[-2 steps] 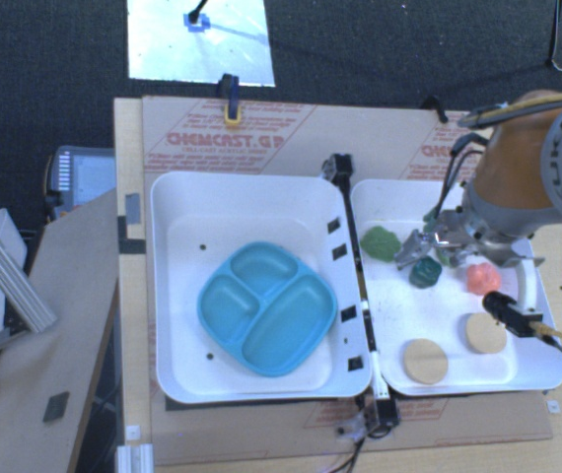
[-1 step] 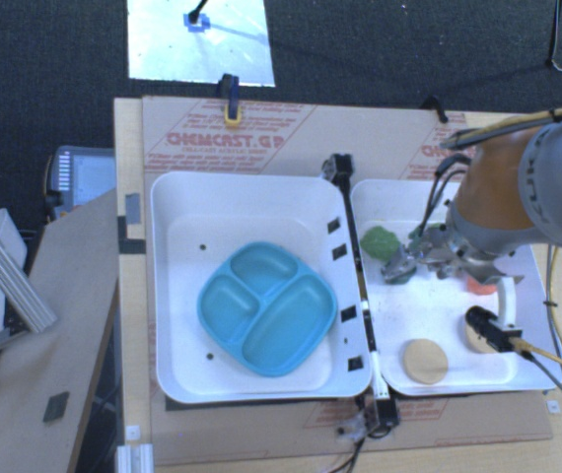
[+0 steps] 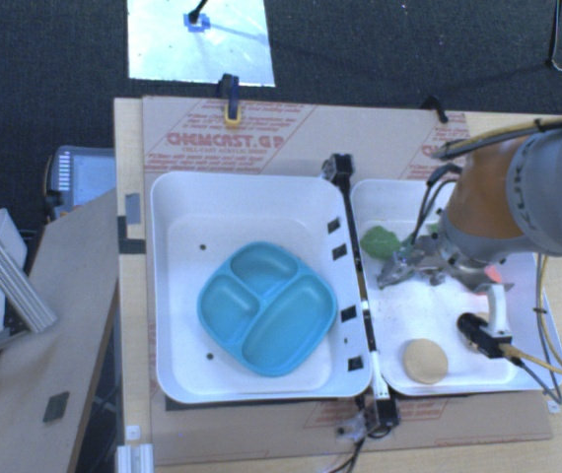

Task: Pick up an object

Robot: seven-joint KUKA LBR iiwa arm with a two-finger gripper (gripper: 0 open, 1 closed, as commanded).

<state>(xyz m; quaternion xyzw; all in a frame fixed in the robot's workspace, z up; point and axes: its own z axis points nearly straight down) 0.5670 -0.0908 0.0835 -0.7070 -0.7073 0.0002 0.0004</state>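
I'm on approach: gripper [image 3: 391,270] just beside the green object [image 3: 381,241]; can't tell its state; next, descend.

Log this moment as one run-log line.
gripper: in right bin, beside green object | grasp: unclear | tan disc: untouched | blue plate: left bin

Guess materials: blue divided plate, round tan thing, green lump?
Blue divided plate: likely moulded plastic, smooth with a soft sheen, uniform colour.
Round tan disc: matte, maybe wood, foam or toy bread; unclear.
Green lump: matte and bumpy, possibly soft plastic or fabric; too small to settle.
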